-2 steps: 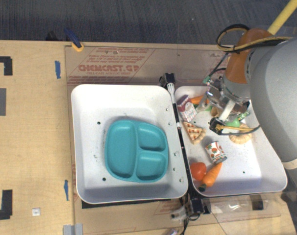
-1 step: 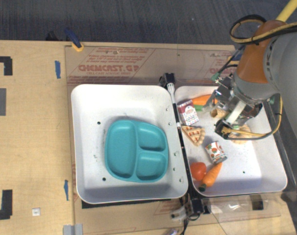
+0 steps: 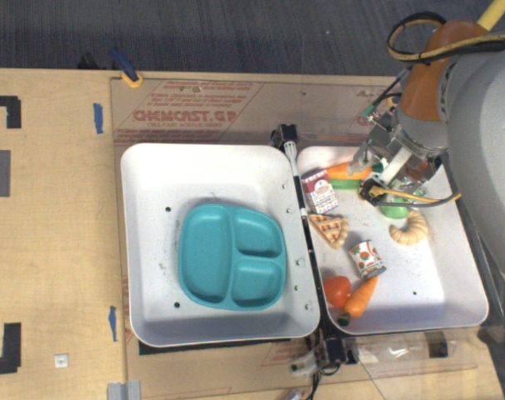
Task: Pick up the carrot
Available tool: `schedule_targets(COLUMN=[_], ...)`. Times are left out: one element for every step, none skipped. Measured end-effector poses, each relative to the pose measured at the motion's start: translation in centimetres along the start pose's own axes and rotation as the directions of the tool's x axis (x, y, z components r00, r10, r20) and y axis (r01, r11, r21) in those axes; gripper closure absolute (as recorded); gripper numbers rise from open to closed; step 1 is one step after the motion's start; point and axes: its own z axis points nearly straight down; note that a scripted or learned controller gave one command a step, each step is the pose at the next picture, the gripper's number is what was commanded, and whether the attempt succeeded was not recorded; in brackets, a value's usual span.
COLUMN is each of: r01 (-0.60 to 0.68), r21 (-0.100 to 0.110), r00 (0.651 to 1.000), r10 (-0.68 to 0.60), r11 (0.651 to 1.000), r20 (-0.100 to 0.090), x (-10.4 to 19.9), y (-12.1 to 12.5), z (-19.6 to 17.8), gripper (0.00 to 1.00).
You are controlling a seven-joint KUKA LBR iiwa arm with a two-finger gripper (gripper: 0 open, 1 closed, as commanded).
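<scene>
- Gripper (image 3: 376, 172) over a smooth white bin (image 3: 436, 282); I can't tell whether it's open.
- Tapered orange carrot (image 3: 361, 296) beside a glossy tomato (image 3: 336, 290).
- Cardboard (image 3: 261, 111) reads "CHEMCAST".

Robotics lab, plywood bench (image 3: 61, 248) (blue tape (image 3: 97, 117)), white bins (image 3: 148, 173), grey arm (image 3: 482, 123)

Overhead view. I am seeing the bulky grey metal arm (image 3: 482, 115) reaching in from the right edge, its broad pale casing taking up the upper right corner. The orange band (image 3: 432, 65) is sitting just above the wrist, with dark and yellow cables looping over it. Below the band the wrist is angling down and to the left. The silvery two-finger gripper (image 3: 373, 163) is hanging at its end, tilted leftward, in the upper right part of the view.
</scene>
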Motion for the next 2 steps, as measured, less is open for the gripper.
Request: schedule_targets(r01=[-0.029, 0.096], r21=[0.000, 0.000], r00=[1.000, 0.995], r10=[0.029, -0.096], r11=[1.000, 0.995], r20=[-0.001, -0.001], x=[-0.4, -7.0], y=[2.5, -0.2], z=[6.3, 2.5], gripper=[0.00, 0.00])
